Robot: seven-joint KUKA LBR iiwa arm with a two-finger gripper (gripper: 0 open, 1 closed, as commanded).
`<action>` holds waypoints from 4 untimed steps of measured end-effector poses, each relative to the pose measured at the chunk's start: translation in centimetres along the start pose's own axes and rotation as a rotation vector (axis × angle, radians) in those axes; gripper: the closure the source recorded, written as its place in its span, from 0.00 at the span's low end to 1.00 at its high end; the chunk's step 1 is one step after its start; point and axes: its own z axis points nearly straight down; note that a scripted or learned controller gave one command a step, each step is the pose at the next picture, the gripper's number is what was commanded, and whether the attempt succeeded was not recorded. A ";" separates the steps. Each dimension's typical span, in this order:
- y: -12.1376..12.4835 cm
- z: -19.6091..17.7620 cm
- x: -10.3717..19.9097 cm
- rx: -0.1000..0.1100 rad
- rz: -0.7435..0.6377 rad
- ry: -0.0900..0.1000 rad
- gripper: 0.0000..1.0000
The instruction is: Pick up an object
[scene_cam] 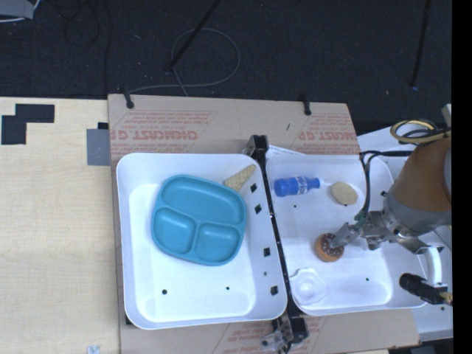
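- While the arm reaches in over the right bin (372, 290), its jaws (341, 240) sit right at a small brown round object (329, 247) near that bin's middle; I cannot tell how they stand.
- Toward the bin's far edge lie a blue bottle (296, 186) and a tan oval piece (343, 193).
- Filling much of the left bin (140, 301) is a blue divided plate (199, 219).

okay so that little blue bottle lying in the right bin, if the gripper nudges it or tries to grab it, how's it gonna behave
The blue bottle lies on its side on the smooth white floor of the right bin, so a nudge would probably roll or spin it. It looks like small plastic, likely light. Its rounded body may slip from the gripper unless pinched squarely.
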 end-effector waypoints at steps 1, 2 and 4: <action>0.0 -1.2 -0.2 -0.003 0.005 -0.001 1.00; -1.0 -6.2 -0.2 -0.008 0.005 -0.003 1.00; -1.1 -18.7 -0.4 -0.011 -0.002 -0.005 1.00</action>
